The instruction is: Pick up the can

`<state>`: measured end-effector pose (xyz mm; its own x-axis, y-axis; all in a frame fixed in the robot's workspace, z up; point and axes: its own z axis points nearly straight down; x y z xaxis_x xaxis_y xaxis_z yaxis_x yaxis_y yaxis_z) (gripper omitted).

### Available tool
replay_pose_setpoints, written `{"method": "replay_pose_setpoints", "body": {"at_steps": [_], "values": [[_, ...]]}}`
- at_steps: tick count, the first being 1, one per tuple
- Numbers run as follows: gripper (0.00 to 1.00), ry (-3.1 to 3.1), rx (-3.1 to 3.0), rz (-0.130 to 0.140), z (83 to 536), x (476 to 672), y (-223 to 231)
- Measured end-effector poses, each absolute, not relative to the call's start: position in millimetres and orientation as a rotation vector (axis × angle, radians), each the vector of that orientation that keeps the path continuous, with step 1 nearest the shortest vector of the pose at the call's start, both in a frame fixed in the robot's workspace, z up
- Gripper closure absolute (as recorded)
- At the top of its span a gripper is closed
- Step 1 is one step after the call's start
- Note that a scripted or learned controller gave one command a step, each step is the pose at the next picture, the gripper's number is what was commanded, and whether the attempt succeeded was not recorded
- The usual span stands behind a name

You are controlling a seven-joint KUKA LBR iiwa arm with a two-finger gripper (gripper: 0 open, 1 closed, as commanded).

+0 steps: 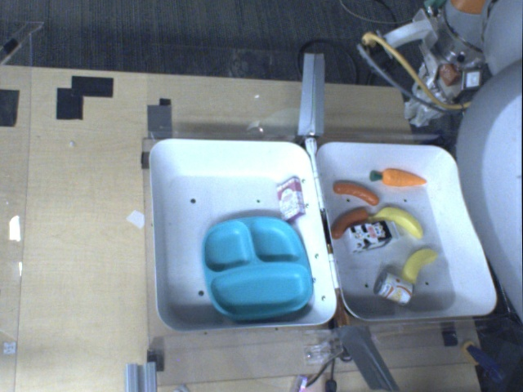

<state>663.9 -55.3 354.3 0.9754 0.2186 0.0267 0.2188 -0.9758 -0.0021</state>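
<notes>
Near the right bin's [466, 219] front, the can [394, 289] lies beside a banana [419, 262]; the gripper's [425, 109] opening I cannot tell.

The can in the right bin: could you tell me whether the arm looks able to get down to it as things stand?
Probably yes. The can lies on its side near the right bin's front edge, open from above. A yellow banana touches its far end, which could crowd the grasp.

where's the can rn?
In the camera view the can lies on its side in the right bin, near its front edge, just below a yellow banana and right of the divider between the bins.
</notes>
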Motion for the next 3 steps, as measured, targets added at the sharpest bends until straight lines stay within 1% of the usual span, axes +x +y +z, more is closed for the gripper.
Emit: {"method": "replay_pose_setpoints", "body": {"at_steps": [2, 3], "values": [[1.00, -0.363, -3.112, -0.053, 374, 666.3, -53], [1.00, -0.530, -3.098, -0.006, 419, 614.9, -46]]}}
